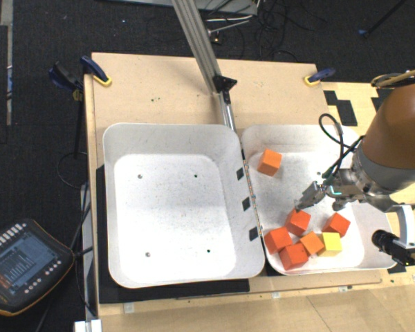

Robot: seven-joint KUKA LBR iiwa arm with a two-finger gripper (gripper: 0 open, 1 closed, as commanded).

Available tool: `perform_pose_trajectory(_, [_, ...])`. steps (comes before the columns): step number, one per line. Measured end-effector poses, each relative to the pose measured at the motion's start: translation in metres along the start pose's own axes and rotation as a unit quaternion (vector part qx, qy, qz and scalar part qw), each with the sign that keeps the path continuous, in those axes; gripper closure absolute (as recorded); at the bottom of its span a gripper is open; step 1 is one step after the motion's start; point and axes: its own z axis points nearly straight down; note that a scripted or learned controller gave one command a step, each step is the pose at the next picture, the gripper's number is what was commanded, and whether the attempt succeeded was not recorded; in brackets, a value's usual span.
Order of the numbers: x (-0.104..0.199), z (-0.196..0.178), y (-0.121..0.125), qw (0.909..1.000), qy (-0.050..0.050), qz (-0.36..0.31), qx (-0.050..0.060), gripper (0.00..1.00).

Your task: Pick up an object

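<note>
The right bin (290, 138) holds several small cubes. An orange cube (269, 162) lies alone near its upper left. A cluster sits at the lower part: red cubes (298, 222) (277, 239) (294, 256) (338, 224), an orange cube (311, 243) and a yellow cube (331, 243). My gripper (311, 196) hangs over the bin's middle right, just above the cluster. Its fingers point down-left, with nothing visible between them.
The left bin (124, 144) lies beside the right one. A metal pole (197, 33) slants from the top to the bins' shared edge. A teach pendant (21, 265) rests at the lower left, off the bench. Clamps (97, 71) (318, 77) hold the board's far corners.
</note>
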Motion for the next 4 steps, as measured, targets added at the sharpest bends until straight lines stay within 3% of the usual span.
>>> perform_pose_trajectory(1, [0.000, -0.002, 0.001, 1.0000, 0.000, 0.001, -0.002, 0.00])
perform_pose_trajectory(4, [0.000, 0.117, 0.009, 1.0000, -0.001, 0.001, -0.002, 0.00])
